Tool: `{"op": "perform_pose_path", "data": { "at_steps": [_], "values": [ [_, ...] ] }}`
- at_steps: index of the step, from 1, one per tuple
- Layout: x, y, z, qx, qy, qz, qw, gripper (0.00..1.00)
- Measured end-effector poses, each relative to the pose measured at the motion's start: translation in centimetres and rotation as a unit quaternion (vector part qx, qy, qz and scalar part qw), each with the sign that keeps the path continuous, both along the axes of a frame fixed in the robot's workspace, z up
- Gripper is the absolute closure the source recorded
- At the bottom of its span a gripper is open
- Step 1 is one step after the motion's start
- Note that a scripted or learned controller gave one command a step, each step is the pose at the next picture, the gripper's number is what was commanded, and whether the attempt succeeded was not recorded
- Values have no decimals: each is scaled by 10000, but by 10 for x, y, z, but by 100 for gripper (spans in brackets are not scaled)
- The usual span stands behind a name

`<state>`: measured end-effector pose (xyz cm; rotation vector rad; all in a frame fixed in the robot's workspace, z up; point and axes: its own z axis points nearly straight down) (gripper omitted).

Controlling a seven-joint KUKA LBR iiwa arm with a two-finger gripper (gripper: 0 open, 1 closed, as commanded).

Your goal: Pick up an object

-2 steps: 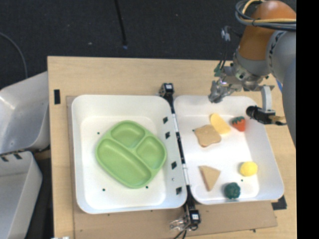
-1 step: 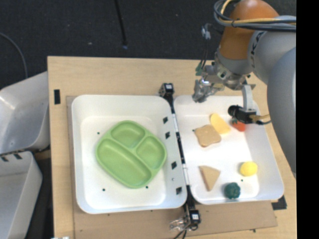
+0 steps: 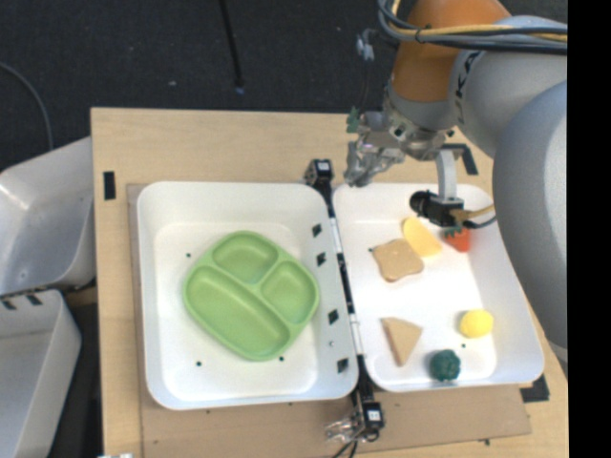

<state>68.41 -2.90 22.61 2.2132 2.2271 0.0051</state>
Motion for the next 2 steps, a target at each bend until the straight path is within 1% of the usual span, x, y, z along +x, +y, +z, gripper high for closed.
{"op": "perform_pose_path", "data": {
  "at_steps": [1,2],
  "values": [
    [5,49,13,2,2,2,10000,100],
    [-6,99,25,1,5,1,10000,100]
  ]
}}
